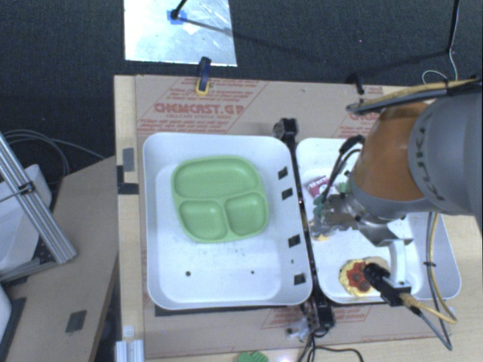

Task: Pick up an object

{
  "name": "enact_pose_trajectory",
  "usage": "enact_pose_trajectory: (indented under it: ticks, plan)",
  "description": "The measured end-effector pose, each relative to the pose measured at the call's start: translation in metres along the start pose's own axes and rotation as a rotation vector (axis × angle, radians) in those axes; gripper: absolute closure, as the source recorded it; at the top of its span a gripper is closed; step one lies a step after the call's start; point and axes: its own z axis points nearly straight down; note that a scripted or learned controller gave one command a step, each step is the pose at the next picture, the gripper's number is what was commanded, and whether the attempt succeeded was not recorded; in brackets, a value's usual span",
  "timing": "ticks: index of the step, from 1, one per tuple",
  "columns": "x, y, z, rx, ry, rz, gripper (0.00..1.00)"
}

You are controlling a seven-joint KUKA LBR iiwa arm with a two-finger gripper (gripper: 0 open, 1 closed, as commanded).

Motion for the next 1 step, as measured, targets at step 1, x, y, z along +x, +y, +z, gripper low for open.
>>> enact_pose_trajectory:
  ticks: [1]
  plan:
    - [-0.0041,-0.0008,0.0035,0.005,-0.001,0.007,0.0]
